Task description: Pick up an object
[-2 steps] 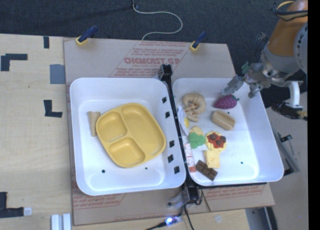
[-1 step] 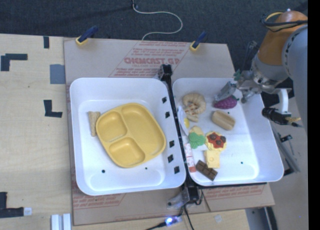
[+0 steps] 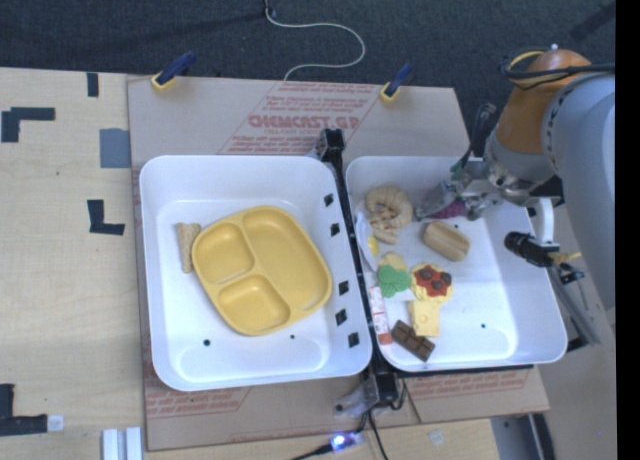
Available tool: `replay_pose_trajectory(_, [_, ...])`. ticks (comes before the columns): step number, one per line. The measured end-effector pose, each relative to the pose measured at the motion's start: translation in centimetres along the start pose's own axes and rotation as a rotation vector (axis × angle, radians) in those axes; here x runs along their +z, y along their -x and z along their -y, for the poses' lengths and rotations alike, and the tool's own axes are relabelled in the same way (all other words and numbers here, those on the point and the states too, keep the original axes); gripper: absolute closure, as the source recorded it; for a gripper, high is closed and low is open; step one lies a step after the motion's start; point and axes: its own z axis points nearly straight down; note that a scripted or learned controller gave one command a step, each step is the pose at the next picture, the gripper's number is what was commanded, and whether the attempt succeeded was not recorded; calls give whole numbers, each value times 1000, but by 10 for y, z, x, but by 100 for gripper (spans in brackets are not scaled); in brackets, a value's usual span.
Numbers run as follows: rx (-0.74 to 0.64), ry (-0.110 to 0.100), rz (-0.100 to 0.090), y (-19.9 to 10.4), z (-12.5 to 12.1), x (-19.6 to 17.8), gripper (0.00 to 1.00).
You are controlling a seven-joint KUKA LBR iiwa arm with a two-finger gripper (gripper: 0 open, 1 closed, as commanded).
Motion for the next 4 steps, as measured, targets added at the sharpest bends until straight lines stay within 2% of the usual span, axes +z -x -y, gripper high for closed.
replay_pose_trajectory(1, [-1,-5,0,0,0,-13,100])
replay_pose_trajectory(2, [3,8,0,5,0,-76,100])
replay_pose_trajectory(3, [2,8,0,9,-5,-121,100])
replay_pose_trajectory(4, [2,6,-1,9,-6,-145,100])
